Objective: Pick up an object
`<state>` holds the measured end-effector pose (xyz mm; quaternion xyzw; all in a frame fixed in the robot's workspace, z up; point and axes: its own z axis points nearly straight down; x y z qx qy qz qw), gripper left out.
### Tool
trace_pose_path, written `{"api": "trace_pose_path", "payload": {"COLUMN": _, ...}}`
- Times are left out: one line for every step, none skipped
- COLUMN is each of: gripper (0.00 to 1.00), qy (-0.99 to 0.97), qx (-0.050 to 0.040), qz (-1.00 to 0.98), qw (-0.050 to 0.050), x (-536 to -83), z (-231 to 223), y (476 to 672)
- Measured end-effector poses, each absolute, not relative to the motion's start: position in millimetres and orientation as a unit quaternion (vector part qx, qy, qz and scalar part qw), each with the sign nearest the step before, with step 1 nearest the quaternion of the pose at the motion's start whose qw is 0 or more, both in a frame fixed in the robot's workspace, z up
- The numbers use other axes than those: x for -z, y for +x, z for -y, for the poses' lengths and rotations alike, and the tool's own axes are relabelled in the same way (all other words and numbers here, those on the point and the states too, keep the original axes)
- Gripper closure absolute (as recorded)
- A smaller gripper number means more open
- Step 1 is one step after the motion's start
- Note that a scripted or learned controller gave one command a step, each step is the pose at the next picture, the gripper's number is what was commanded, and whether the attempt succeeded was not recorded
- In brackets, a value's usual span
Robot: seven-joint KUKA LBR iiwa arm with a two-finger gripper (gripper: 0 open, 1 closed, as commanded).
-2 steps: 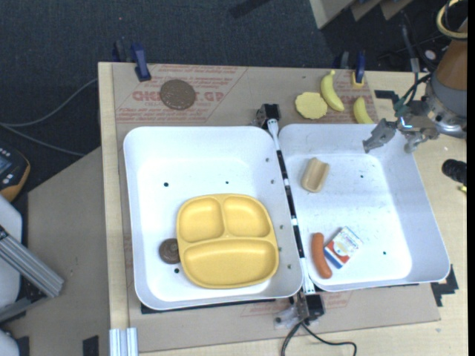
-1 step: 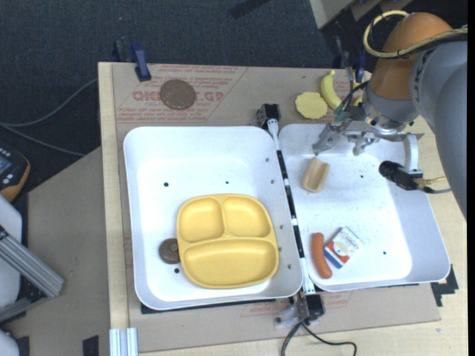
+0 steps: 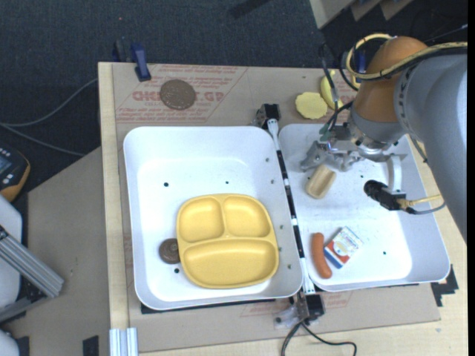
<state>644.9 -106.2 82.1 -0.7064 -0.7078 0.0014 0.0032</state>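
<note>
In the right bin (image 3: 415,262) a tan cylinder (image 3: 320,182) lies near the upper left corner. My gripper (image 3: 329,156) hangs directly over the cylinder's upper end, touching or nearly touching it. Its metal tip hides whether the cylinder is held. Lower in the same bin lie an orange-red sausage (image 3: 321,255) and, beside it, a small white packet with red and blue print (image 3: 341,248).
The left bin (image 3: 148,162) holds a yellow divided plate (image 3: 225,239) with a brown disc (image 3: 170,251) at its left edge. Behind the right bin, yellow toy pieces (image 3: 312,104) rest on the cardboard. A brown disc (image 3: 177,93) and a blue clip (image 3: 139,61) sit at the back left.
</note>
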Motion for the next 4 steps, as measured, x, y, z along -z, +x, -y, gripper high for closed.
{"api": "trace_pose_path", "payload": {"gripper": 0.00, "qy": -0.707, "qx": 0.0005, "qz": 0.708, "qw": -0.001, "x": -84.8, "z": 109.9, "y": 651.1}}
{"api": "trace_pose_path", "payload": {"gripper": 0.00, "qy": -0.707, "qx": -0.0013, "qz": 0.707, "qw": 0.002, "x": -84.5, "z": 93.7, "y": 617.0}}
{"api": "trace_pose_path", "payload": {"gripper": 0.00, "qy": -0.709, "qx": -0.0028, "qz": 0.705, "qw": 0.004, "x": -83.6, "z": 99.9, "y": 514.1}}
{"api": "trace_pose_path", "payload": {"gripper": 0.00, "qy": -0.707, "qx": 0.0007, "qz": 0.707, "qw": -0.003, "x": -85.1, "z": 134.0, "y": 574.8}}
